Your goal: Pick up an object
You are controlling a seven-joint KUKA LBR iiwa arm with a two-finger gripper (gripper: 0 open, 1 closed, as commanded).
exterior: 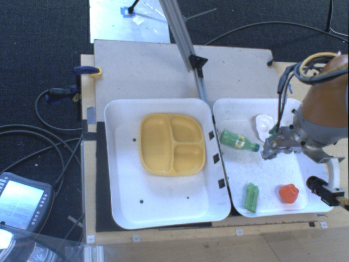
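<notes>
In the right bin (240, 201) a green bottle (238, 141) lies on its side near the left wall. A white crumpled object (264, 124) rests at the back, a green oblong piece (251, 196) at the front, and a red object (289, 193) at the front right. My gripper (269, 150) hangs low over the bin's middle, just right of the bottle's cap and below the white object. Nothing shows between its fingers.
The left bin (125, 201) holds a yellow divided tray (172, 144). A slanted metal pole (180, 31) crosses the back of the bench above the gap between the bins. The arm's orange-banded body (327, 102) covers the right bin's far right side.
</notes>
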